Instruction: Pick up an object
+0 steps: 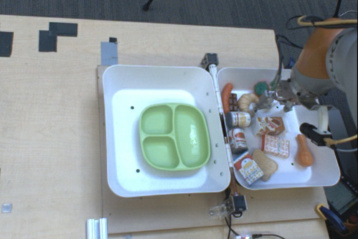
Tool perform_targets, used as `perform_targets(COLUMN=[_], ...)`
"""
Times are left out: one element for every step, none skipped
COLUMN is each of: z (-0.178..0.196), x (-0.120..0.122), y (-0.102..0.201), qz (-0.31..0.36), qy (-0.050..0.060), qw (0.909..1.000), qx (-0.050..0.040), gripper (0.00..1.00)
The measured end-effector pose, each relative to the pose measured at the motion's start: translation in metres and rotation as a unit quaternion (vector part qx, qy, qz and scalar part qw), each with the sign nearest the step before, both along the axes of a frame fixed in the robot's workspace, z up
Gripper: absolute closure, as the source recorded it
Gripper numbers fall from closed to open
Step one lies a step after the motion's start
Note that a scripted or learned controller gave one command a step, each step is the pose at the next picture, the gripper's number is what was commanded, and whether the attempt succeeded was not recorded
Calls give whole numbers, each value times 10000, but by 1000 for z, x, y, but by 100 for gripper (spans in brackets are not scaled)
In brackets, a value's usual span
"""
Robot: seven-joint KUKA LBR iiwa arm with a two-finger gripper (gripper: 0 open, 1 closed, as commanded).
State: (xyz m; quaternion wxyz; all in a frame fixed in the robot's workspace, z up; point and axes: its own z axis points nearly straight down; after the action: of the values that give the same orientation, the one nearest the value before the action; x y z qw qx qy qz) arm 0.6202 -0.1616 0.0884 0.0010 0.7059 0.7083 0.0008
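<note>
The claw (272, 99) hangs low over the right bin (321, 176), just above the heap of toy food (263, 137); whether it is spread or pinched, I cannot tell. Over in the left bin (120, 176) sits a green divided plate (174, 136).
</note>
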Motion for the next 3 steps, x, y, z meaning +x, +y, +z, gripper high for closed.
perform_targets(z=[-3, -3, -2], x=[46, -25, -58], y=[-1, 18, -1], qz=[30, -5, -8], qy=[96, -5, -11], qw=[9999, 10000, 10000], qx=[8, 0, -2], gripper=[0, 0, 0])
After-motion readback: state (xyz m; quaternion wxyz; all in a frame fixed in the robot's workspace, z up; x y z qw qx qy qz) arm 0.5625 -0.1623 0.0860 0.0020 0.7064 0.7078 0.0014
